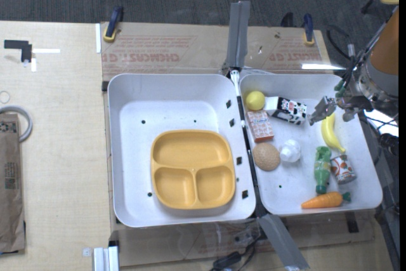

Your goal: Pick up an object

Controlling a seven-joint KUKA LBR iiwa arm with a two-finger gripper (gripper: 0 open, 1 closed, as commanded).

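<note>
The gripper point(335, 110) hangs over the right bin point(374, 165) at about 2 o'clock of that bin, just above the top end of the banana point(330, 132). Its two fingers point(320, 109) stand spread apart, one toward 9 o'clock and one toward 3 o'clock, and nothing lies between them. The arm point(382, 60) comes in from 3 o'clock, its orange band at the frame's edge.

In the right bin, the lemon point(255, 100) sits at 11 o'clock, with the cow-print carton point(290, 110) just beside it toward 3 o'clock. Below the lemon lies the pink box point(260, 125), and under that the brown ball point(267, 157), touching or nearly touching the white ball point(290, 151). The banana lies along the right side, pointing from 12 to 6 o'clock. The green bottle point(322, 168) and the small can point(342, 169) lie side by side at 5 o'clock, and the carrot point(323, 201) lies at 6 o'clock near the bin's front wall.

The left bin point(124, 136) holds a yellow divided plate point(191, 168), set toward 5 o'clock of that bin.
</note>
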